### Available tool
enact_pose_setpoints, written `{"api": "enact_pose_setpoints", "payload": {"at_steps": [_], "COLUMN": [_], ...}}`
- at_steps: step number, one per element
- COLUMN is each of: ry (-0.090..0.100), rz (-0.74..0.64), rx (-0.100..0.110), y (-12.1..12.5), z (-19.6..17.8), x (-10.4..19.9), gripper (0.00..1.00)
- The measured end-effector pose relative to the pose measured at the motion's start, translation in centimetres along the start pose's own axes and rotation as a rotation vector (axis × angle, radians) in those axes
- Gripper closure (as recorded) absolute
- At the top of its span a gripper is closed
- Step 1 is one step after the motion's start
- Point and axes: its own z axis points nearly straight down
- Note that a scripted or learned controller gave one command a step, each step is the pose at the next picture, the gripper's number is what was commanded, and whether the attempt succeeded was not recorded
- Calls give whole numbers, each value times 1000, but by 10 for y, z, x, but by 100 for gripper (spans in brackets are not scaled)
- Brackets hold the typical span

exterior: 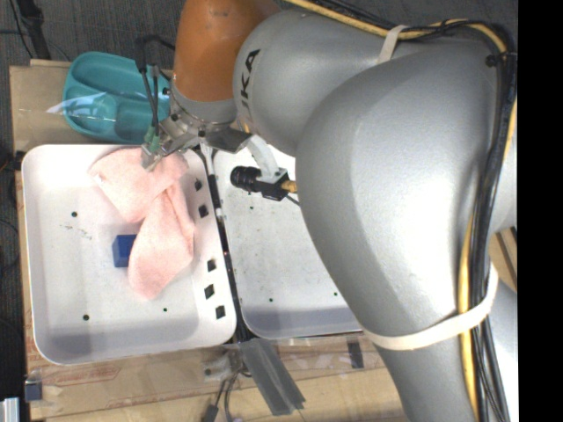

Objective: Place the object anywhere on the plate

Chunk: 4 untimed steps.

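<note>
A teal plate [106,95] sits beyond the far edge of the left bin [53,323], partly behind the arm's wrist. A pink cloth [154,222] lies crumpled in the left bin, running from its far edge toward the middle. A small blue block [123,251] rests on the bin floor against the cloth's left side. My gripper [155,152] is low over the cloth's far corner, right at the bin's far rim and just below the plate. The wrist hides how it meets the cloth.
The right bin [273,271] lies mostly under the large grey arm, with a black connector [255,181] over its far part. A black divider with clips [214,253] runs between the bins. Wooden bench edge [132,381] shows in front.
</note>
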Motion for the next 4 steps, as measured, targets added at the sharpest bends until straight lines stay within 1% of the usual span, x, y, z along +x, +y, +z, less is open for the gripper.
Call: {"api": "enact_pose_setpoints", "payload": {"at_steps": [1,2,3,4], "ry": [0,-2,1,-2], "rz": [-155,-221,-339,-434], "rx": [-1,-3,2,-1], "y": [20,20,5,-9], "z": [-32,-59,-68,-73], "x": [45,48,113,47], "gripper": [100,100,100,100]}}
